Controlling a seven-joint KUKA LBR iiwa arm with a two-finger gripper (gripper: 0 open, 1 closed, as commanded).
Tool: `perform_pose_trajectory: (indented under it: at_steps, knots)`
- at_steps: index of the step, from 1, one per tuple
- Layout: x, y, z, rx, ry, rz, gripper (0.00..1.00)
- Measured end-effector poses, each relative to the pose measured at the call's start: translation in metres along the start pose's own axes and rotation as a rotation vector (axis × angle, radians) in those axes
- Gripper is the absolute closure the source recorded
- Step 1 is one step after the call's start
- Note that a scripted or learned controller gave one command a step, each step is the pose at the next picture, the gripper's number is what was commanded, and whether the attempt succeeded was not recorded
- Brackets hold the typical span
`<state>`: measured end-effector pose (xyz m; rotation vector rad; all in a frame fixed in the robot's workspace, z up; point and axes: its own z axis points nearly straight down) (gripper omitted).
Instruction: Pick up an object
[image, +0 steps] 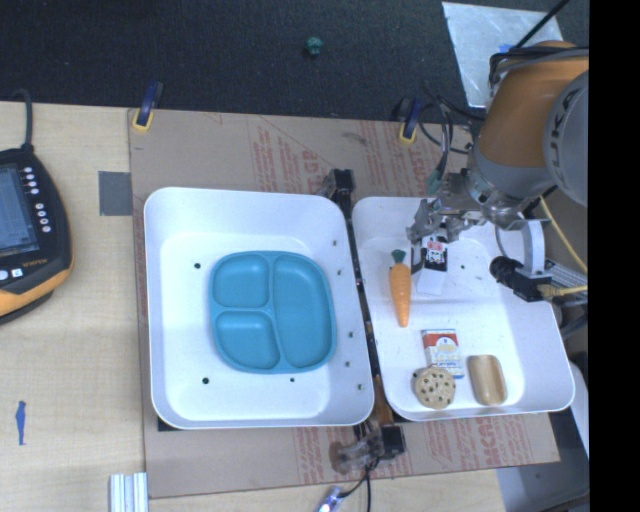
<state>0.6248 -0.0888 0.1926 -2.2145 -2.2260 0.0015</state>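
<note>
In the right bin lie a toy carrot, a small red and white box, a round cookie and a tan bread piece. My gripper hangs over the far part of that bin, just right of the carrot's green top. A small black and white thing shows at the fingertips; I cannot tell whether it is held or part of the gripper. The left bin holds a blue divided plate.
A handheld pendant lies on the bench at the far left. Clamps sit at the cardboard's far corners. A black fitting sticks into the right bin from the arm's side, with cables behind it.
</note>
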Motion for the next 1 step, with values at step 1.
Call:
perform_pose_trajectory:
  at_steps: [1]
  knots:
    - [0.0265,-0.0477,-0.0398,0.002,0.0,0.0,1.0]
